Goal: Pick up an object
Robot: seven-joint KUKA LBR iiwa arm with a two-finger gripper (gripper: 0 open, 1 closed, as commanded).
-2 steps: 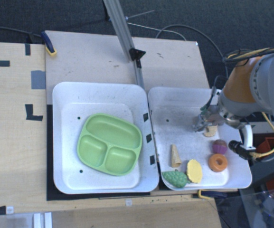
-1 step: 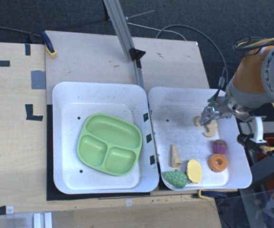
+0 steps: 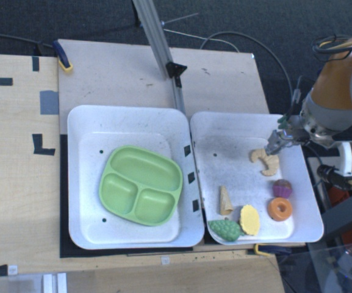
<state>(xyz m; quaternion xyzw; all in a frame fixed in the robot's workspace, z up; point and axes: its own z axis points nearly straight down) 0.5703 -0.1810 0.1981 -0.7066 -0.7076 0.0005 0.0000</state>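
End effector [image 3: 275, 143] sits low over the right bin [image 3: 237, 133], near its far right corner, just above the tan curved piece [image 3: 265, 160]. Fingers are dark and small against the bin floor; I cannot tell how far apart they are, and nothing is visibly between them. Arm reaches in from the right, the orange band above the wrist clear of the bin wall.

Candidate objects, all in the right bin:
- tan curved piece, just beside the end effector, lying flat, apart from the others. Judged the likeliest target because it is nearest and has free space on both sides for the fingers.
- purple piece [image 3: 282, 188] and orange ring-shaped piece [image 3: 280, 209], touching or nearly so, close to the right wall; the wall would likely crowd a grasp.
- tan cone-like piece [image 3: 225, 200], lying on its side mid-bin.
- yellow piece [image 3: 249, 219] and green bumpy piece [image 3: 226, 229], packed together at the near wall.

Left bin [image 3: 84, 127] holds a green divided plate [image 3: 141, 185], three compartments, nothing in them. It lies flat and wide, a poor fit for a two-finger pinch.

The clutter gathers at the near and right walls; judgement: loose pieces settle wherever they are dropped.

Writing: none legible. Dark tape marks on the worktop [image 3: 17, 163] carry no text. No brand marks readable.
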